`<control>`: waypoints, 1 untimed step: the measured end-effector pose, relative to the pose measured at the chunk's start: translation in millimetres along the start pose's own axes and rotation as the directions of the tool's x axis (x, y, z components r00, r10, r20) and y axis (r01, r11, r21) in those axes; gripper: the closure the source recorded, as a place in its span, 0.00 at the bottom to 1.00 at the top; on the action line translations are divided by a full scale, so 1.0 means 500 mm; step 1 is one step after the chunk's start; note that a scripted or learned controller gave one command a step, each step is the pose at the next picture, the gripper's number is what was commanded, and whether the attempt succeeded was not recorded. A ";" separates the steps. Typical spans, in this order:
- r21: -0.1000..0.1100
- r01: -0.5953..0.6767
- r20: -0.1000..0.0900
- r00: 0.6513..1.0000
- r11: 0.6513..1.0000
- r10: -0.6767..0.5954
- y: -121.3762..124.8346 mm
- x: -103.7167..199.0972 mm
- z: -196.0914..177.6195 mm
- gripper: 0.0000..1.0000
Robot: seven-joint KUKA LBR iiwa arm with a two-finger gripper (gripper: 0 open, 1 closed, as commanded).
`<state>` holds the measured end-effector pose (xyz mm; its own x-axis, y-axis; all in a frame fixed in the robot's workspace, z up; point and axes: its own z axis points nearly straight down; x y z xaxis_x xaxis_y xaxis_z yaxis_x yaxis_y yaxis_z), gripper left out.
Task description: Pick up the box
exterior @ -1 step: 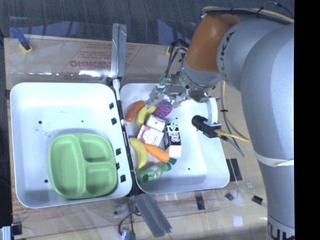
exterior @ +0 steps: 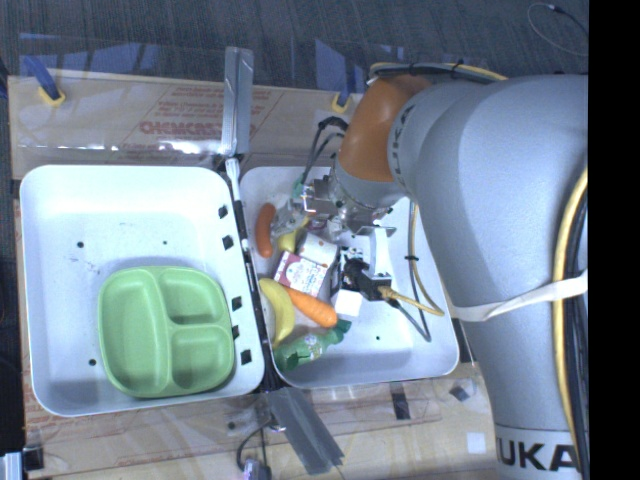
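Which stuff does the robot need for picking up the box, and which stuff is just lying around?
Needed:
box in the right bin
gripper, above the box

Just lying around:
banana
carrot
sausage
green bottle
green divided plate in the left bin

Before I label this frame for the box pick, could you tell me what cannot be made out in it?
- Gripper: its tip sits in clutter under the wrist in the camera view, so its state is unreadable.
- Box: print too small to read.
- Right bin: the arm covers its far right side.
- Bottle: partly tucked under the banana and carrot.
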<state>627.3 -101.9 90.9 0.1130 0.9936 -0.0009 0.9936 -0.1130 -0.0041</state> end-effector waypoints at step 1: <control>0.000 -0.074 -0.001 0.997 0.997 0.074 -0.098 -0.042 0.000 0.00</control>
<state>576.2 -117.3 91.4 0.1864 0.9825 -0.0003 0.9825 -0.1864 -0.0041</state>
